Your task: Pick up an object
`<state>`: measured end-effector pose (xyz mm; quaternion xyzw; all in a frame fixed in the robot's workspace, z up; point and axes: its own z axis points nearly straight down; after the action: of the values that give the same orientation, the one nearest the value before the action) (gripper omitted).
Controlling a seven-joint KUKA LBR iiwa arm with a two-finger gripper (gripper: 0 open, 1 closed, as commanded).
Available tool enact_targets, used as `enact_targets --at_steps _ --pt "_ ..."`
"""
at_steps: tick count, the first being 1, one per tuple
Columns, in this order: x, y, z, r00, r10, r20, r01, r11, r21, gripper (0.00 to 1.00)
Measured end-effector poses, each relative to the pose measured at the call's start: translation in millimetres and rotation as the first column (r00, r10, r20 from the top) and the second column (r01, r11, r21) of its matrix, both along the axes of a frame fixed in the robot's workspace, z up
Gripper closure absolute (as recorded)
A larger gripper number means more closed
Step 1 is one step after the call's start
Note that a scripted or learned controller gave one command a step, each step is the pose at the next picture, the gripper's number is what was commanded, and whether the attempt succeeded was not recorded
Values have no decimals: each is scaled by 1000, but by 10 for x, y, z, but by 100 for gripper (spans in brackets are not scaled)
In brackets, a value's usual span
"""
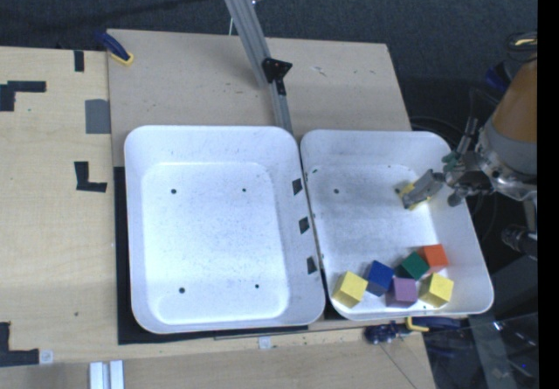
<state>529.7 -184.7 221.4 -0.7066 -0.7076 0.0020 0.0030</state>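
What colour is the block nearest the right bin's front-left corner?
Yellow: the small yellow cube, in the camera view.

My gripper (428,189) hangs over the right bin (349,204), near its right wall at mid-frame. The bin floor left of and above it is bare, so I have open room there. At the lower right of the frame, blocks crowd the bin's near corner: a yellow block (350,288), blue block (379,277), purple block (403,290), green block (414,267), orange block (434,255) and a second yellow block (439,289), touching or nearly so. A slanted metal pole (249,20) crosses the top centre, ending between the bins. The left bin (210,230) offers wide bare floor.
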Motion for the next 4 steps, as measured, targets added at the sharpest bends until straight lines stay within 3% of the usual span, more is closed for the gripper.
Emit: enact_targets --at_steps 2,3,4 --pt "-37 27 -878 1000 0 0 0 1000 -1 0" --pt "-26 31 -754 1000 1 4 -1 1000 0 100" --pt "13 -55 -168 1000 -1 12 1 1000 -4 100"
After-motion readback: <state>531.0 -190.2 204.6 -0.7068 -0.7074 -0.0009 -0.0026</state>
